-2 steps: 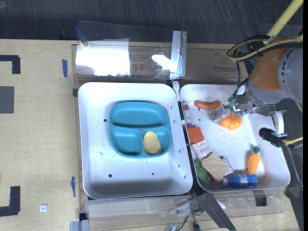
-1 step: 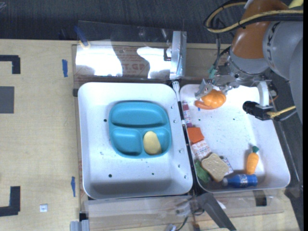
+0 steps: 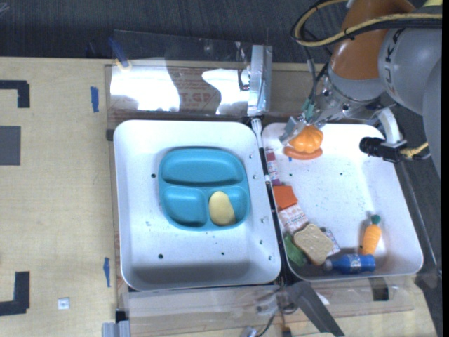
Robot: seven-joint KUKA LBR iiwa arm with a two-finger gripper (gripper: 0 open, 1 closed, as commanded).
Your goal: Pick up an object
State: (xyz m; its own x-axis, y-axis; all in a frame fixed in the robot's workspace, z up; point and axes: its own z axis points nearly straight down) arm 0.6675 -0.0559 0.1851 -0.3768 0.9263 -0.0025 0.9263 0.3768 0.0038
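So the gripper (image 3: 303, 126) is up at the far left corner of the right bin (image 3: 351, 188), and it's got an orange toy fruit (image 3: 306, 142) (looks like a little pumpkin or tangerine, hard to say which) pinched between its fingers, so the fingers are closed on it. The fruit hangs just under the fingertips, over the bin's back edge area.

Rest of that bin: along its left edge there's an orange packet (image 3: 285, 196), and toward the near left corner a slice of toy bread (image 3: 313, 243) sits on a wrapper with something green (image 3: 293, 253) tucked beside it. A blue marker-like thing (image 3: 352, 262) lies against the near edge, and a toy carrot (image 3: 371, 234) is just beyond it, toward the near right corner.

Left bin (image 3: 133, 209) has a blue divided tray (image 3: 189, 181) in the middle, with a yellow lemon-ish piece (image 3: 222, 208) in its near right compartment.
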